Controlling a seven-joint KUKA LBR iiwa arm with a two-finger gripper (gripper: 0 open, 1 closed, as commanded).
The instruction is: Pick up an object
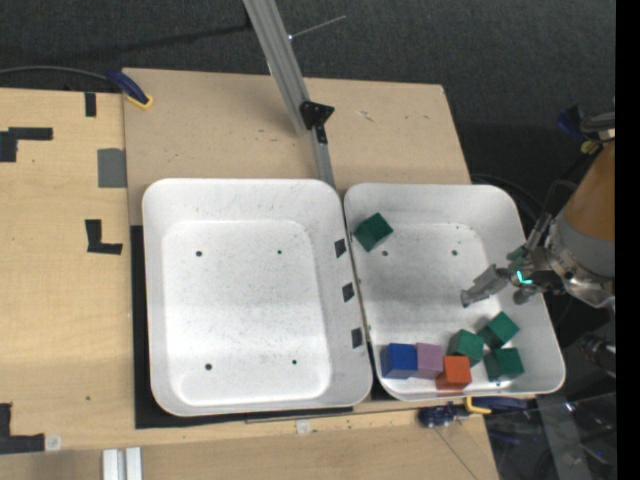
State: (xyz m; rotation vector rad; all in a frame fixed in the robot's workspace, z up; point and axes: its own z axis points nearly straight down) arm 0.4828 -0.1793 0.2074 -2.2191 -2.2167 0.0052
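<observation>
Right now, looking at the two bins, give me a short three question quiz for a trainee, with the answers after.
1. True or false: every block lies in the right bin.
2. Multiple choice: which block sits alone near the right bin's upper left? A) the blue block B) a green block C) the orange block
3. Fill in: between the blue block and the orange block lies the ___ block.

Key:
1. True; the left bin holds none.
2. B; the others cluster at the bottom edge, below the gripper.
3. Purple.
</observation>
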